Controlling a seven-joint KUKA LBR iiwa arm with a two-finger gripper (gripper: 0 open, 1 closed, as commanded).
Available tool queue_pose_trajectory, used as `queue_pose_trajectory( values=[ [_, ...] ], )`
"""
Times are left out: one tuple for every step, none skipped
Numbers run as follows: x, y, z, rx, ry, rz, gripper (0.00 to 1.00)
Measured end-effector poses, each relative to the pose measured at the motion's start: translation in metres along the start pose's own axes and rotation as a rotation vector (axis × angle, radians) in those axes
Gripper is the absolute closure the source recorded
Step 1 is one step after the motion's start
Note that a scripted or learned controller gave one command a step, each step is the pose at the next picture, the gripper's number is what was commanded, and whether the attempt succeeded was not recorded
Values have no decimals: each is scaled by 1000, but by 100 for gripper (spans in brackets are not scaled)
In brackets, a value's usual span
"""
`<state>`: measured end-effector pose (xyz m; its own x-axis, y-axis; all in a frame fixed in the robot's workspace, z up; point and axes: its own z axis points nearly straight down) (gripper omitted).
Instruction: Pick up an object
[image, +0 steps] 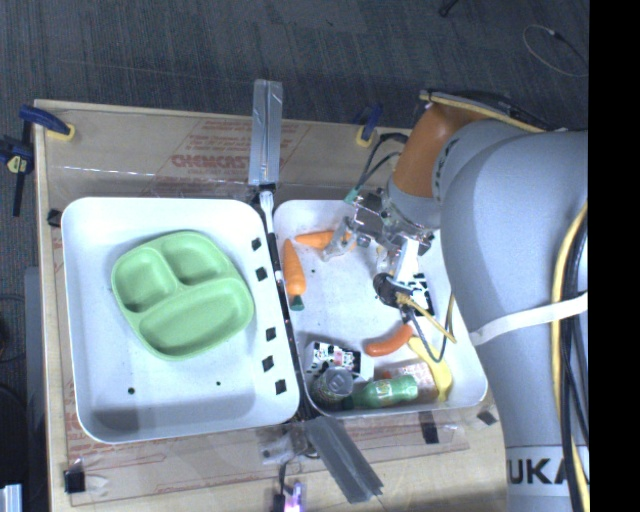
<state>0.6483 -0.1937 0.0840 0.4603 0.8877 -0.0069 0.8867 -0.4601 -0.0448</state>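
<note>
My gripper (384, 252) hangs low in the upper right part of the right bin (340, 300), below the orange wrist band. A small orange carrot (316, 240) lies just left of it. A longer carrot (293, 268) lies along the bin's left wall. Below the gripper are a reddish sausage (387, 343) and a yellow banana (433, 364). At the bin's front edge lie a green bottle (386, 392), a metal can (335, 383) and a black-and-white packet (333, 355). Nothing is visibly held in the gripper.
The left bin (90, 380) holds a green divided plate (182, 292). The grey arm (510, 260) covers the right bin's right side. A metal bar (266, 130) stands at the back between the bins. Blue clamps sit on the bench's edges.
</note>
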Motion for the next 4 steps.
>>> queue_pose_trajectory(
  values=[
    [-1,4,-133,-43,10,88,0],
    [-8,-6,-103,-40,7,88,0],
    [-12,-11,-145,-42,7,44,0],
    [-15,-15,-56,-39,6,36,0]
  ],
)
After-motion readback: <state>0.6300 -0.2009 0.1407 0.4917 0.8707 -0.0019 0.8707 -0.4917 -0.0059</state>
